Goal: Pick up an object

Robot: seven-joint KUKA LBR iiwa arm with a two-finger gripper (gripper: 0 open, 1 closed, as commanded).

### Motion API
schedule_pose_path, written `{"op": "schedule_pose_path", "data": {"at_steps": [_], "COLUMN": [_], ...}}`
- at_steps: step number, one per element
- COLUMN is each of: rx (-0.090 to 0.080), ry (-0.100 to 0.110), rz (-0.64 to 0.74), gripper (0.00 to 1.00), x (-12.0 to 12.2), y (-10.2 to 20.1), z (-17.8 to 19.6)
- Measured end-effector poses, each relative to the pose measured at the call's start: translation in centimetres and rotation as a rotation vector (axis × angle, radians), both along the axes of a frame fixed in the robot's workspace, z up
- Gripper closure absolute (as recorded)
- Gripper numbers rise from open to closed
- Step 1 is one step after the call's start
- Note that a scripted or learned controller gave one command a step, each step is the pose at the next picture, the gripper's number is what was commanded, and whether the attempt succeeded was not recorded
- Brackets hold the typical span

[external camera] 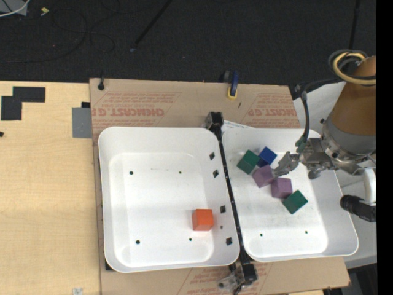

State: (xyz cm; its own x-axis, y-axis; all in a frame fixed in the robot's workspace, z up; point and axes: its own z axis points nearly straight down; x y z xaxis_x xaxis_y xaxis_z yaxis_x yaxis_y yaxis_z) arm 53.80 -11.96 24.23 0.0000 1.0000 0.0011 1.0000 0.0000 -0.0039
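A grey arm [356,112] with an orange band reaches in from the right over the right bin [331,241], its gripper [295,162] low above the far right part of that bin. One finger [285,162] points left toward a cluster of blocks, its tip just beside the far purple block [263,176]; how far the fingers stand apart cannot be told, and no block is seen between them. Five blocks lie in the right bin: two green, two purple, one blue. The far green block [249,161] touches the blue block [267,156]; the near purple block [282,187] sits just right of the other purple one, and the near green block [295,201] lies nearest the viewer. In the left bin [116,226] one orange block [202,219] rests alone near its near right corner. Both bins sit side by side on a cardboard sheet [153,106].
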Motion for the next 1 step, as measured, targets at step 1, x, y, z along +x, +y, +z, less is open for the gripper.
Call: {"op": "schedule_pose_path", "data": {"at_steps": [1], "rx": [-0.001], "ry": [0.002], "rz": [-0.001], "gripper": [0.0], "x": [-0.89], "y": [-0.94], "z": [-13.03]}}
